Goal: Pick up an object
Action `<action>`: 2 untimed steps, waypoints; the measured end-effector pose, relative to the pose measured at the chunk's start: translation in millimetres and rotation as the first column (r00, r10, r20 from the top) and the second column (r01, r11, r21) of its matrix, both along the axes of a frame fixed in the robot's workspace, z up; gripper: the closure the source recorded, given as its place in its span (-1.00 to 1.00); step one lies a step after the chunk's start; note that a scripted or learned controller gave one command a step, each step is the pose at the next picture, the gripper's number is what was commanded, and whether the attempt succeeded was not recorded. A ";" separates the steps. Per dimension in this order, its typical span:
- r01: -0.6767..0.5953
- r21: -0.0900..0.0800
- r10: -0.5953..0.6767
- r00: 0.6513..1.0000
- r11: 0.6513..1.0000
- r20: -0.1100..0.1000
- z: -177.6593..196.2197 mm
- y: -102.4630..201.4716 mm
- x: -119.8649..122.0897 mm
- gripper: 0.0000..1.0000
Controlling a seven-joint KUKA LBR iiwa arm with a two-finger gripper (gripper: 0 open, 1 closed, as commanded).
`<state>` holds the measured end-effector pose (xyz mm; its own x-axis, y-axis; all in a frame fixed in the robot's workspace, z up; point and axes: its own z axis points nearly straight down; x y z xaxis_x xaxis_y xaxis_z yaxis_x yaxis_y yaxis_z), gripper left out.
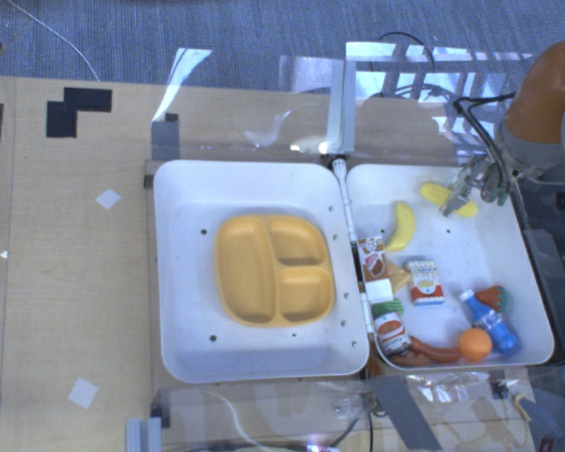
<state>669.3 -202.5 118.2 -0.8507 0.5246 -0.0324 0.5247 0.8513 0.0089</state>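
Note:
The right bin [537, 281] holds several small items. A yellow banana [402, 226] lies near its middle, and a small yellow piece [435, 194] lies at the far side. My gripper [467, 194] hangs over the bin's far right corner, right at that yellow piece and partly covering it. Nothing is visibly held. Nearer the front are a red-and-white carton [426, 282], a blue bottle [491, 325], an orange [475, 344] and a red sausage-like item [435, 350].
The left bin [184, 337] holds a yellow divided tray [273, 269]. Along the divider [350, 243] lie a brown-and-white packet [372, 254] and a red tin [389, 326]. The arm's orange band [546, 92] stands above the right bin's far corner.

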 end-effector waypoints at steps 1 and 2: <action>-0.008 -0.003 0.008 1.000 1.000 0.012 14.7 1.4 3.6 1.00; -0.015 -0.007 0.015 1.000 1.000 0.023 29.1 2.9 6.9 1.00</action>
<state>676.1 -199.6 147.3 -0.8576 0.5114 -0.0555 0.5114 0.8592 0.0149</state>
